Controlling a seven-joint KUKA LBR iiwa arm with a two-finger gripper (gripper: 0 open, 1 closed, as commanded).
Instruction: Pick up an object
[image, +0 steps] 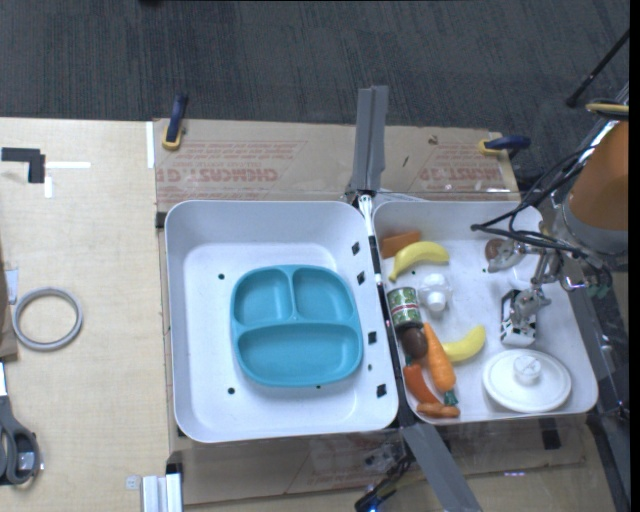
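The right bin (470, 222) holds several small items. Along its left wall, from back to front, lie an orange piece (400, 243), a yellow banana (420, 258), a small white object (436, 296), a green-labelled bottle (405, 310) and a carrot (437, 364). A second banana (466, 345) lies mid-bin. A round white dish (527, 380) sits at the front right. My gripper (518, 322) hangs low in the right part of this bin, just behind the dish and right of the second banana. Nothing is visibly held in it.
The left bin (190, 300) carries a teal divided plate (296, 325). On the bench to the left lie a grey tape ring (45, 318) and scissors (15, 452). The arm's orange band (605, 190) and its cables (530, 235) overhang the right bin's far right corner.
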